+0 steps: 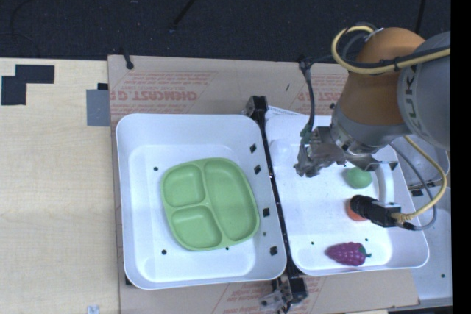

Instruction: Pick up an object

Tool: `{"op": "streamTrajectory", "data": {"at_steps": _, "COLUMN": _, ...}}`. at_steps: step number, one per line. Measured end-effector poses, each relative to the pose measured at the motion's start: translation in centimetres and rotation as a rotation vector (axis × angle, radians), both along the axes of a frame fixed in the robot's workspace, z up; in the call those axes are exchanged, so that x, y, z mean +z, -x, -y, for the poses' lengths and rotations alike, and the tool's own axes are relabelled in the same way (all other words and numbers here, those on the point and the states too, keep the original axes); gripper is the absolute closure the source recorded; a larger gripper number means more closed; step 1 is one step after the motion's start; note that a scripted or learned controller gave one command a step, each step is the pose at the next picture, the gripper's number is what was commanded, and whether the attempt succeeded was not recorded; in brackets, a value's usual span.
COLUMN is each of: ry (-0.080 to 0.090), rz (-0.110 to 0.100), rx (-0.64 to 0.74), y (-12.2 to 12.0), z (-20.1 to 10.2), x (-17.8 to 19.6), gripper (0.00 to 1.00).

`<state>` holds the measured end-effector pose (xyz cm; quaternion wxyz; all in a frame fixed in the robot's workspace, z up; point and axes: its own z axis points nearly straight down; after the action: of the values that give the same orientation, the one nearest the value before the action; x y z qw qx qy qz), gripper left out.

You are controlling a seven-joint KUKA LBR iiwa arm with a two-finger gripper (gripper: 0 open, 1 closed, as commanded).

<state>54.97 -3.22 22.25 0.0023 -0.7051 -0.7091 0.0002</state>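
Note:
In the right bin (pixel 316 232) lie a purple bunch of grapes (pixel 346 254) near the front, an orange-red object (pixel 356 212) partly hidden behind a black part of the arm, and a green round object (pixel 359 177) next to the wrist. My gripper (pixel 310 162) hangs over the left-middle of the right bin, left of the green object and above the bin floor. Nothing shows between its dark fingers.
The left bin (pixel 140 158) holds a light green divided plate (pixel 210 204). A black divider (pixel 266 180) runs between the bins. The arm's orange band (pixel 375 84) and cables loom over the right bin's back right.

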Motion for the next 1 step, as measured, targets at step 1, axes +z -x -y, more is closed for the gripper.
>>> {"op": "streamTrajectory", "data": {"at_steps": 1, "ry": 0.001, "rz": -0.002, "rx": -0.001, "y": -0.40, "z": -5.42, "x": -1.01, "gripper": 1.00}}
